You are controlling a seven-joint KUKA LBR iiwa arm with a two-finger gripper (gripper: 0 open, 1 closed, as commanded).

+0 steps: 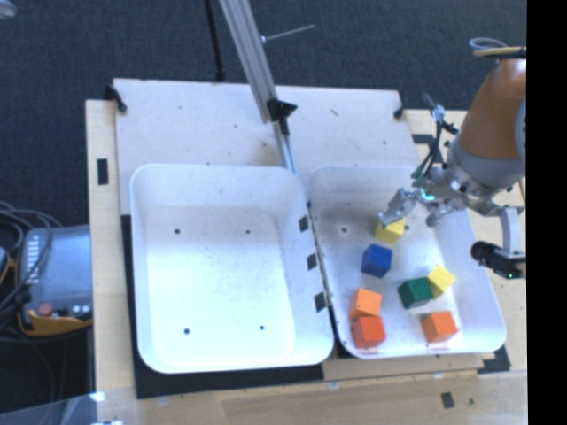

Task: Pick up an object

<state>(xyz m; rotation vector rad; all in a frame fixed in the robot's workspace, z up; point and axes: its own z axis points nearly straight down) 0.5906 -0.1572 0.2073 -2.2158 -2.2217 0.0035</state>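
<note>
Pale wooden bench (104,237) on dark grey carpet (89,25). A white board (195,122) lies across its far part. Two shallow white bins sit side by side on the bench: left bin (221,264), right bin (341,197). Small black clips (312,261) mark the seam where the two meet.

A slanted metal rail (248,42) runs down from the top of the view to the far end of that seam. Left of the bench: a grey box (58,268) with cables on the floor.

The arm (496,122) comes in from the right, orange band above a grey wrist. The gripper (399,211) hangs over the far part of the right bin, just above and touching or nearly touching a yellow block (390,230). Cannot tell how far apart its tips are or whether the block is between them.

Other blocks in the right bin: blue block (376,260) just near of the yellow one; green block (415,292) beside a second yellow block (441,279); three orange blocks along the near side, two (366,304) (369,330) touching each other at the left, one (438,326) apart at the right.
</note>
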